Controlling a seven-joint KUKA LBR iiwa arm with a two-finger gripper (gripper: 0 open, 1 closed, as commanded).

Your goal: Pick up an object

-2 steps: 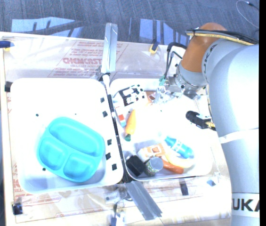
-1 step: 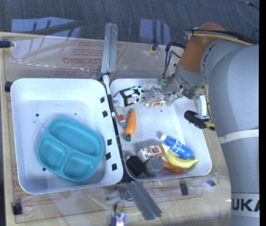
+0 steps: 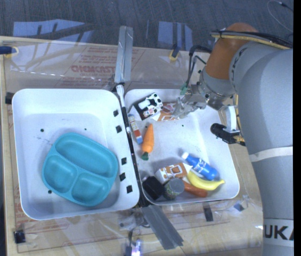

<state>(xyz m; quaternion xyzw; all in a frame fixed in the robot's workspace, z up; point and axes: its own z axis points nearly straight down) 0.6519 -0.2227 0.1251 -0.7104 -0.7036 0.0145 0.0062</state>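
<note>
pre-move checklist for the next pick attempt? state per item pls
1. Gripper over the right white bin: ok, it sits at the bin's far edge.
2. Finger state: cannot tell, too small and blurred.
3. Anything held: cannot tell.
4. Nearest targets: ok, the black-and-white cow-patterned toy and a flat orange-and-white packet lie just left of the gripper.
5. Open-standing target: ok, the orange carrot toy lies apart from the near-corner pile.
6. Near-corner pile: not ok, the yellow banana toy and blue-and-white bottle touch, crowded against other items.
</note>
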